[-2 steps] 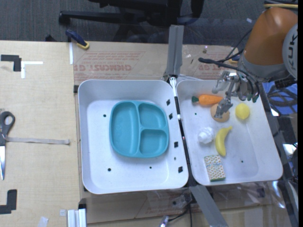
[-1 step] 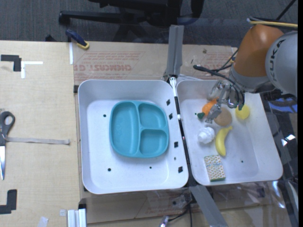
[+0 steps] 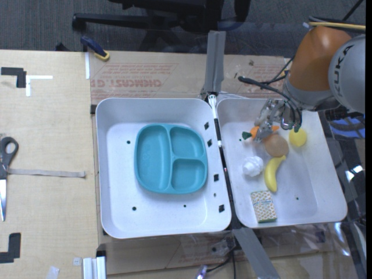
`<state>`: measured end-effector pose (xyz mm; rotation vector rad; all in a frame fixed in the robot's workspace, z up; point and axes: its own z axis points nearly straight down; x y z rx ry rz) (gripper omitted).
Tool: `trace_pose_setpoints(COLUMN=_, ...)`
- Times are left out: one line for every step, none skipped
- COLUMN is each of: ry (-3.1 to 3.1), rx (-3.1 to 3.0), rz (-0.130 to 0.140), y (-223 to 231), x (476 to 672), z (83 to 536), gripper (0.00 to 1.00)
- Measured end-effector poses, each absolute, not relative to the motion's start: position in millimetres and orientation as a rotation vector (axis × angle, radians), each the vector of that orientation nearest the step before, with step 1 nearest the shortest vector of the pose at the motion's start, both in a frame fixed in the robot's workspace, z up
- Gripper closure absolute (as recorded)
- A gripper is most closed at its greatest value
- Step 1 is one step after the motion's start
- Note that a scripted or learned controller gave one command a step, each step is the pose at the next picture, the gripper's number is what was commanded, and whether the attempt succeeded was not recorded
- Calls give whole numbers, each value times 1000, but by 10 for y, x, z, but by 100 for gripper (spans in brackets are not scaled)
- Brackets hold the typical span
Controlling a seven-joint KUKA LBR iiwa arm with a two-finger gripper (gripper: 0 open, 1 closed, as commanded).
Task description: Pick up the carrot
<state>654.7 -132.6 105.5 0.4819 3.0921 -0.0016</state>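
Seen from above, two shallow white bins sit side by side on my bench. The left bin (image 3: 110, 173) holds a teal divided plate (image 3: 171, 158). The right bin (image 3: 325, 179) holds the clutter I work in. My gripper (image 3: 273, 120) hangs over the upper part of that bin, and I cannot tell from this slant how it is set. The carrot (image 3: 257, 131), a small orange piece with a green tip, lies just below it, its orange end partly hidden under my tool. Close beside the carrot sits a brown rounded thing (image 3: 277, 146), perhaps a potato; a lemon (image 3: 297, 137) lies just to its right, and a banana (image 3: 272, 174) and a white crumpled ball (image 3: 252, 166) lie just below. A small box (image 3: 264, 206) rests nearer the front wall. To do this step well, I judge I should come straight down centred on the carrot, closing across its narrow width, and keep clear of the brown thing so I do not nudge or grab it instead.
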Motion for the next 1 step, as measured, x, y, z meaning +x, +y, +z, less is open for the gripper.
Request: trace_pose_setpoints(ry=3049, rx=735, rz=0, y=-660, x=6333, z=1930, gripper=100)
